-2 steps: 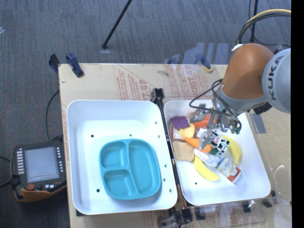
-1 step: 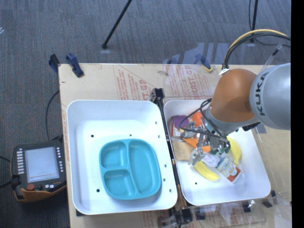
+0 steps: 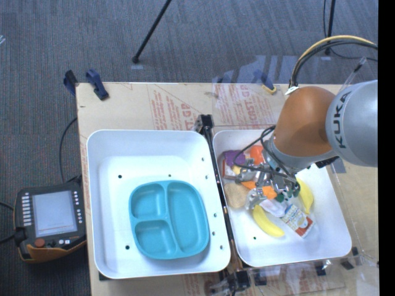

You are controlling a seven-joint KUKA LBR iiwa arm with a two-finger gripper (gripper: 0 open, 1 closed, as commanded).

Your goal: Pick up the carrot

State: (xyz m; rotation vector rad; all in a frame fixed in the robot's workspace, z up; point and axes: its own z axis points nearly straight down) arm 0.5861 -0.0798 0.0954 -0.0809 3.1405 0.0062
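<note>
the tool (image 3: 270, 187) hangs low in the right bin (image 3: 336, 242); whether it grips anything cannot be told. the carrot (image 3: 252, 180) lies just beside it, touching or under the metal parts, crowded by a banana (image 3: 268, 222) and packet (image 3: 295, 217). the left bin (image 3: 105, 165) holds 1 blue tray (image 3: 168, 218).

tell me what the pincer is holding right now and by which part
It cannot be told. The pincer is down among the clutter in the right bin, over an orange piece that may be the carrot, beside a banana.
</note>
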